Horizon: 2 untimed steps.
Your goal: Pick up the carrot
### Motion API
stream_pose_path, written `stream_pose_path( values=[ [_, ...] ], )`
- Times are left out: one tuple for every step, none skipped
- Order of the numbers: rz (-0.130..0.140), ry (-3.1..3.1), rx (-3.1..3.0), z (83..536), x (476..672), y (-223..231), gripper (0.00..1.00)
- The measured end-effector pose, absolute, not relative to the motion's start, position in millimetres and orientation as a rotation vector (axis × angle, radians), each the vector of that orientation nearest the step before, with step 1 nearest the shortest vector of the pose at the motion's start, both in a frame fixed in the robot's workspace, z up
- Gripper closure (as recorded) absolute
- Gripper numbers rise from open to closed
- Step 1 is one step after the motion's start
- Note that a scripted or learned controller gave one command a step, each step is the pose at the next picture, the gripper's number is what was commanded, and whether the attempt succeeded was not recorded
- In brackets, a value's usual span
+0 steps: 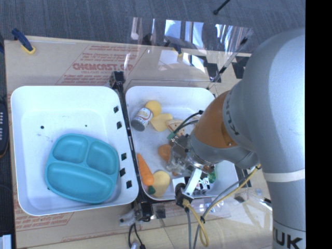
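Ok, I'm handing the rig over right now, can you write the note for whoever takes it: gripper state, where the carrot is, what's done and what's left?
Gripper: low inside the right bin, over the middle of the clutter; whether it is open or shut can't be told from this view, and nothing is seen in it.
Carrot: lying in the right bin near its left wall, toward the front, next to a pale yellow fruit. It sits to the left of the gripper.
Left bin: holds the blue divided plate.
Done: arm is down in the right bin.
Left: grasp the carrot and lift it; not yet picked up.
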State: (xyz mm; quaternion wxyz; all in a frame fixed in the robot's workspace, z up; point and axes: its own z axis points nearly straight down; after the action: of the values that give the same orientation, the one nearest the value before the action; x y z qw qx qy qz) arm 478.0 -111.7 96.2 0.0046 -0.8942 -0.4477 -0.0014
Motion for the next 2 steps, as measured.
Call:
stream_pose_path(
  values=[
    [-0.003, -1.135, -2.931, 96.1, 489.4, -95.3, 1.0],
    [0.0, -1.147, -2.919, 105.8, 489.6, -94.4, 1.0]
  ],
)
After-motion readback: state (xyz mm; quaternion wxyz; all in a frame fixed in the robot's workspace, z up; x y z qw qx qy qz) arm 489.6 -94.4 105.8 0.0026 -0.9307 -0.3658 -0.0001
